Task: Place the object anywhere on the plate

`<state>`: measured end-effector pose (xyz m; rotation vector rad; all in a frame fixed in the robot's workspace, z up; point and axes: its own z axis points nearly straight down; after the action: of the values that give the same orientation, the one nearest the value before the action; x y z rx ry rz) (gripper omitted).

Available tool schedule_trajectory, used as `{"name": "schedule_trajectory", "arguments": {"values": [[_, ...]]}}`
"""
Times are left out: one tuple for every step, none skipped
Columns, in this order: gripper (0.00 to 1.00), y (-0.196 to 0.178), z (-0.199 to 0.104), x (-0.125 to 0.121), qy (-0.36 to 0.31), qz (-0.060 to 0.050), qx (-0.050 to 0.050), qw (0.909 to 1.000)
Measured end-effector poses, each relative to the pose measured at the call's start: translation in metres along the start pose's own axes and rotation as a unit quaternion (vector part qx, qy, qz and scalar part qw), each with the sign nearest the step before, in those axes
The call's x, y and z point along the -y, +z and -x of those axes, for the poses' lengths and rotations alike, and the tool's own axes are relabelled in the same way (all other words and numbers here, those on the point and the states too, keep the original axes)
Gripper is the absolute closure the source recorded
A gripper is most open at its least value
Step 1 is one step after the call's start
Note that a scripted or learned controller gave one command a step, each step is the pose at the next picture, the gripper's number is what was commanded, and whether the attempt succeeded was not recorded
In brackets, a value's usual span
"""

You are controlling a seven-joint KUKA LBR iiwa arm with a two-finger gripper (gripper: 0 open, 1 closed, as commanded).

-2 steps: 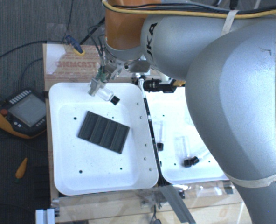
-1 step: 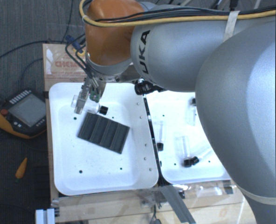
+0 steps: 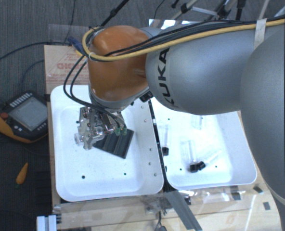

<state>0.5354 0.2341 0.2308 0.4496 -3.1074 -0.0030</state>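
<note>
My gripper hangs low over the left white bin, under the arm's orange band. A dark, flat, roughly square piece lies tilted on the bin floor, right beside the gripper on its right and touching or nearly touching it. The gripper's metal body hides whatever lies directly beneath it. In the right bin a small black object rests near the front.
The big grey arm covers the upper right of the view and part of the right bin. Some clear plastic pieces lie in the right bin. A teach pendant and an orange tool sit on the floor at the left.
</note>
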Motion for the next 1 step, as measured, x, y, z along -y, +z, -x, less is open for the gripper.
{"name": "schedule_trajectory", "arguments": {"values": [[1.0, -0.0364, 0.0519, 0.0154, -0.272, 0.001, 0.001, 0.9623]]}}
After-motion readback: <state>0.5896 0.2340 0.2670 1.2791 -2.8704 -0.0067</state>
